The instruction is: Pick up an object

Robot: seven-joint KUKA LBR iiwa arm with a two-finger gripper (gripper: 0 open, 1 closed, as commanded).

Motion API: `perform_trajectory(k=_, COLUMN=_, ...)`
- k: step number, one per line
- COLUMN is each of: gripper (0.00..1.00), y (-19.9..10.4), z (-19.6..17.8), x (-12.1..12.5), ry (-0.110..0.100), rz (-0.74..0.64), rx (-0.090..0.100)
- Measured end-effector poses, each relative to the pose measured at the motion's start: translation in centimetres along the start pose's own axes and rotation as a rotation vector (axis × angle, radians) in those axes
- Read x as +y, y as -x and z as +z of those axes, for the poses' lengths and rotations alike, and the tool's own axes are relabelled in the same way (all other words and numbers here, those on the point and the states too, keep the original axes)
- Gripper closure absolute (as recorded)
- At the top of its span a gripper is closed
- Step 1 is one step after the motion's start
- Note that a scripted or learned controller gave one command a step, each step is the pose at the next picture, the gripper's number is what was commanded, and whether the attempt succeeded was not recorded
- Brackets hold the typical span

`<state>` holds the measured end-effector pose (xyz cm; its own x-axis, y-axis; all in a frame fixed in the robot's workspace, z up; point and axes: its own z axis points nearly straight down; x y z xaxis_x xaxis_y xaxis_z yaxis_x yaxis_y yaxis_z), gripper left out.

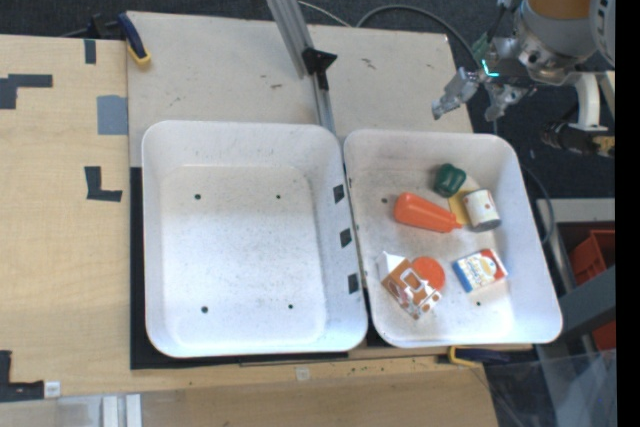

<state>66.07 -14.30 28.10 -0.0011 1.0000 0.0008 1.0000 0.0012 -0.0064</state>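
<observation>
The right bin (520, 215) holds several items. An orange carrot-shaped piece (424, 213) lies near its middle, with a dark green object (449, 179) and a small yellow and white can (481, 209) to its right. Toward the front lie a blue and white box (478, 271) and an orange and white packet (410, 289) with an orange disc (429, 271) against it. My gripper (473, 99) hangs above and behind the right bin's far edge, apart from all of them. It is open, with nothing between its fingers (447, 100).
The left bin (240, 235) sits beside the right one, their rims meeting at a centre divider (342, 215). A slanted metal post (285, 0) rises behind the bins. A black cable (400, 13) curves over the bench toward the arm.
</observation>
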Motion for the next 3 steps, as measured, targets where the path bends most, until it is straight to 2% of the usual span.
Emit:
perform_trajectory(k=1, gripper=0.0, y=0.0, z=-0.3, x=0.1, ry=0.005, rz=-0.002, rx=-0.002)
perform_trajectory(k=2, gripper=0.0, y=0.0, z=4.4, x=-0.8, ry=0.001, rz=0.0, rx=-0.002)
perform_trajectory(k=3, gripper=0.0, y=0.2, z=10.9, x=-0.9, ry=-0.002, rz=0.0, rx=-0.001)
